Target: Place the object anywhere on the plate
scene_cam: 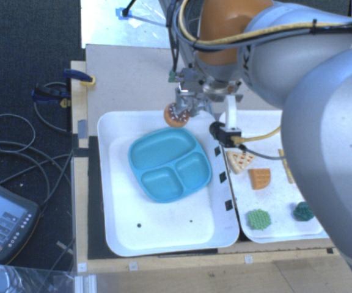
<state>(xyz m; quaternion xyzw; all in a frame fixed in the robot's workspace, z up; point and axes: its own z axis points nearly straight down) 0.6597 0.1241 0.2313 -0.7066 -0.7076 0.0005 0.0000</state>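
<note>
arm: reaching in from right; wrist: pointing down; claw (pixel 185 107): gripping donut (pixel 177 115)

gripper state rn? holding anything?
Gripper: shut on the donut, above the far edge of the blue plate.

No readable text, label, brand or number is showing anywhere; the handheld control pendant (pixel 5 221), lying left of the tabletop (pixel 127 78), is displaying a screen too blurred to read.

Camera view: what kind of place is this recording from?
Probably a robotics lab bench: two white bins side by side, a control pendant with loose cables on the floor, and toy food beside a blue plate.
</note>
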